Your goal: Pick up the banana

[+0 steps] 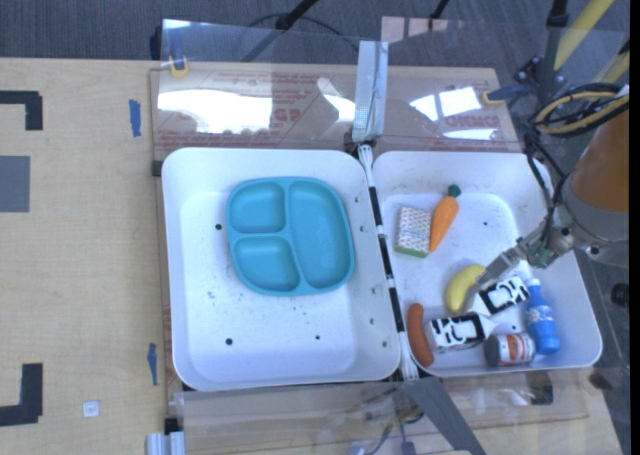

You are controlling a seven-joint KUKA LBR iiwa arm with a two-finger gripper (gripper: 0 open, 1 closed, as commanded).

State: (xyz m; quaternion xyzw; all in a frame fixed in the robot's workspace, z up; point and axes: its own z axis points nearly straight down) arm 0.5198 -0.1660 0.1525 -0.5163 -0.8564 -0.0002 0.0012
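- Camera view, looking down at a slant: my grey arm with its orange band (608, 168) comes in from the right edge, above the right-hand shallow white bin (565, 205).
- My jaws (499, 270) sit low in that bin, right at the upper right end of the small yellow curved banana (461, 286). I cannot tell from here whether they stand wide or narrow, nor whether they touch the fruit.
- The banana lies on the bin floor, slanted, near the middle of the right-hand bin, below the orange toy carrot with a green top (444, 220).
- Just left of the carrot lies a small pale square sponge-like block (413, 230).
- Below the banana lies a black-and-white patterned piece (456, 331), and a second one like it (503, 294) lies just right of the banana, under my wrist.
- A reddish-brown toy sausage (419, 334) lies along the bin's left wall, near its lower corner.
- A small blue bottle (541, 321) and a little can with a red and white label (510, 348) lie at the lower right.
- The left-hand white bin (190, 243) holds a light blue plastic plate with three compartments (290, 235), well apart from me.
- Both bins rest side by side on the pale wooden table (70, 243).
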